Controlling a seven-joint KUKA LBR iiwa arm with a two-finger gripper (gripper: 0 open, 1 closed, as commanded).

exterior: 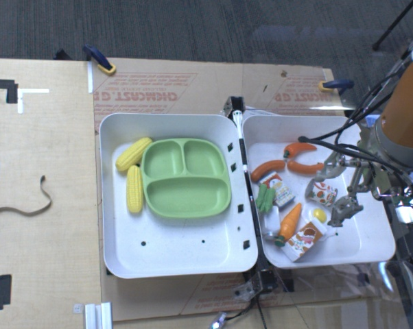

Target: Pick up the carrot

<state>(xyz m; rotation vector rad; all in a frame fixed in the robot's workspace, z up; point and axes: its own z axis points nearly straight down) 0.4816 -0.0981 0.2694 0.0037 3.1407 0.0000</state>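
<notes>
Jaws (338, 187) spread open, grasping nothing, over right bin (371, 249). Carrot (289, 223) lies left of them, apart, between green item (265, 199) and carton (304, 240).

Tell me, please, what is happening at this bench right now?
A robot arm reaches in from the right over the right bin, which holds a jumble of toy food. Its gripper hangs open above the clutter with nothing between its fingers. The carrot lies untouched nearer the bin's middle, beside a small carton. The left bin holds a green divided plate and two corn cobs.
</notes>
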